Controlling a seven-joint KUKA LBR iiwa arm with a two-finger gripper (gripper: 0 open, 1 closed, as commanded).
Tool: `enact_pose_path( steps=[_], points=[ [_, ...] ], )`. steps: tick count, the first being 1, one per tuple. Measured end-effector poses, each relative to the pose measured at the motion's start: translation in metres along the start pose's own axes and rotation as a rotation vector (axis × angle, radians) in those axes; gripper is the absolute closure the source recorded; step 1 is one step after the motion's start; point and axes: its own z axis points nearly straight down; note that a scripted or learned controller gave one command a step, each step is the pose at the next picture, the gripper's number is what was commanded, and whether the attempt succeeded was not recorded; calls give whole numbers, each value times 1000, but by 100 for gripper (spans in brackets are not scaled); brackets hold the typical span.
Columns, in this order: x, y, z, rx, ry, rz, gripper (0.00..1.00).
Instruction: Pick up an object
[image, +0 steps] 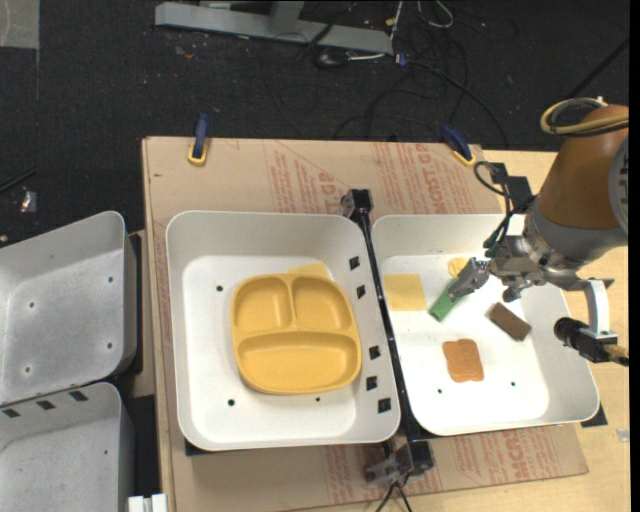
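Note:
My gripper (495, 278) hangs over the upper middle of the right bin (570, 400), below the grey and orange arm that comes in from the right. A green stick-shaped piece (448, 298) slants down-left from the gripper's left side, its upper end touching or just under the gripper. I cannot tell whether it is held. A small dark brown block (508, 322) lies just below-right of the gripper. An orange-brown toast-like piece (462, 360) rests lower in the bin. A pale yellow square slice (404, 292) lies at the bin's left side.
A small yellow item (457, 266) sits just left of the gripper near the bin's back wall. The left bin (200, 400) holds a yellow divided plate (296, 334). A black divider with clips (372, 300) separates the bins. Cables hang off the arm at the right.

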Motion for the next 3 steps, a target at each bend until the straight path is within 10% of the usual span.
enact_pose_path(
  steps=[1,3],
  points=[
    [0,3,-7,-13,-2,-3,0],
    [1,-6,99,-9,-1,0,0]
  ],
)
